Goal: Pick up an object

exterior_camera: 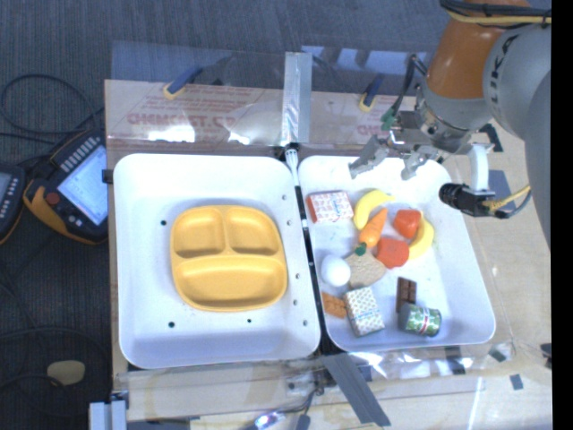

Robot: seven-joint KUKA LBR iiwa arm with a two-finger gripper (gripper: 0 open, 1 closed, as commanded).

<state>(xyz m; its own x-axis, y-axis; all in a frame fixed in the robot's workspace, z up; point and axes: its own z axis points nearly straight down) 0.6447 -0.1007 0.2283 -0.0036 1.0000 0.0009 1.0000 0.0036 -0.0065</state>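
the gripper hovers with jaws spread and nothing between them over the right bin's far edge; the banana lies just below, touching the carrot, so descend centred on its curve, clear of neighbours

A robotics lab or test cell, by the look of it. A grey industrial arm with an orange band reaches in from the right over a plywood worktop bearing two shallow white plastic bins, the sheeting at the far edge held by yellow-handled clamps. On the dark carpet floor to the left lies an orange-and-black handheld control pendant with a lit screen, its black cable looping beside it.
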